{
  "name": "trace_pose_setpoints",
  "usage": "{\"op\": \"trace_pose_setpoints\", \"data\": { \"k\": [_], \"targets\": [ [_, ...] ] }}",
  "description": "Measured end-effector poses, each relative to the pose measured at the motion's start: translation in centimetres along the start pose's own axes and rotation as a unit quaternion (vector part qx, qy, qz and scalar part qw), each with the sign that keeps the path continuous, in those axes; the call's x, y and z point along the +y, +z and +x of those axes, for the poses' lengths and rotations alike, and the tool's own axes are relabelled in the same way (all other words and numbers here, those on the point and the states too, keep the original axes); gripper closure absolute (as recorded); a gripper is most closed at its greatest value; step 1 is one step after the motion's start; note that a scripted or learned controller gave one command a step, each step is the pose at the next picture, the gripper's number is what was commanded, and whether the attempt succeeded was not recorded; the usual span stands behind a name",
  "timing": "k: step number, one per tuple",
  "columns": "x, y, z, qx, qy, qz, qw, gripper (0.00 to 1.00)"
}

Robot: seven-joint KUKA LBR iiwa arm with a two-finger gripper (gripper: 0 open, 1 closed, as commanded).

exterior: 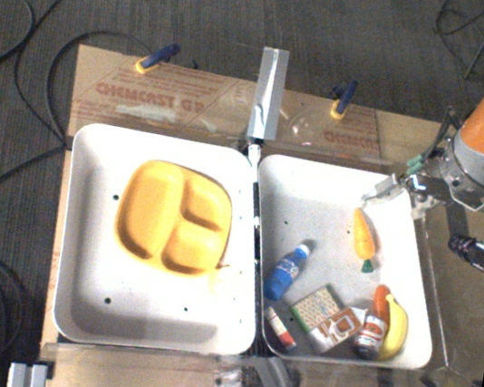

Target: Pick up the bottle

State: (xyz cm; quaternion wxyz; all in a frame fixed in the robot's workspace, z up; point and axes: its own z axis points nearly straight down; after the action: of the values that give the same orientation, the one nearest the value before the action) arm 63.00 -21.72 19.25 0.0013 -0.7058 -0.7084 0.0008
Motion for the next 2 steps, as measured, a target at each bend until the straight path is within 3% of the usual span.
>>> {"op": "trace_pose_setpoints", "data": {
  "k": [1,2],
  "targets": [
    [-2.2,3.8,5.1,0.000,0.130,0.001,0.9916,0.00],
    [-10.4,10.4,10.5,-0.001,0.064,-0.005,0.9980,0.00]
  ]
}}
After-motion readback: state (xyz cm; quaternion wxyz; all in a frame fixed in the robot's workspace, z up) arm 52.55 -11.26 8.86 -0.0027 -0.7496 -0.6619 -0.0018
